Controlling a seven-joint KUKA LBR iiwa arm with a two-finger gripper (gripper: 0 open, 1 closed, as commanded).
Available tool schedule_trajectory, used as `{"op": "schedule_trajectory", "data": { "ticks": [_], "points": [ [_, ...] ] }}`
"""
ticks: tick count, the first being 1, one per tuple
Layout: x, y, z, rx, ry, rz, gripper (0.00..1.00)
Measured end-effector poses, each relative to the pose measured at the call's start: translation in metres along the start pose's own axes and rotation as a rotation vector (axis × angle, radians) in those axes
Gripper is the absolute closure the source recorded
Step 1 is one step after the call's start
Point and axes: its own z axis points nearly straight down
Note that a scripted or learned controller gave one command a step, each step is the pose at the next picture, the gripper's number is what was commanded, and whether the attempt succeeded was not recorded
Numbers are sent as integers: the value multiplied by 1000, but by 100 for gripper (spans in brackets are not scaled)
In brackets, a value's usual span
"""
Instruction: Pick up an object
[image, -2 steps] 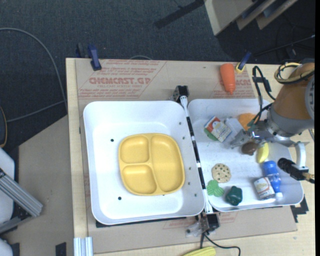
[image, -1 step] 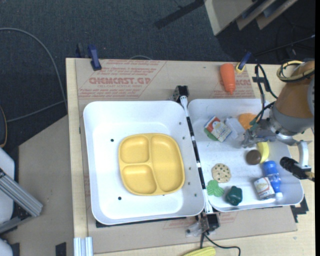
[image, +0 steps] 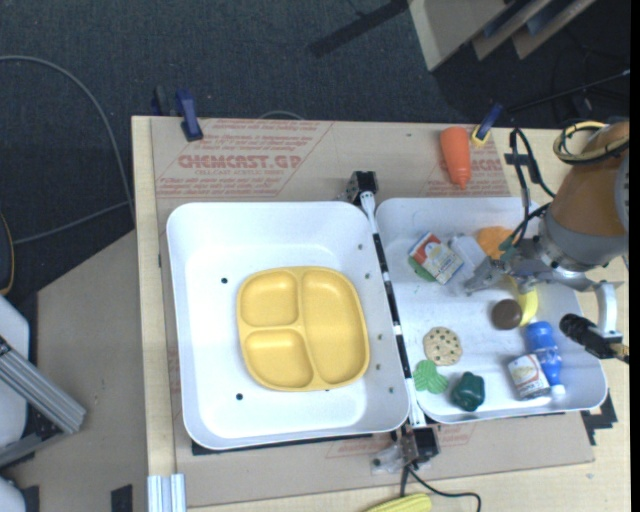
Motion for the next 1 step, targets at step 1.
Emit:
{"op": "schedule_trajectory", "data": {
  "ticks": [1],
  "points": [
    [-24,81,9,69,38,-14,0]
  ]
}}
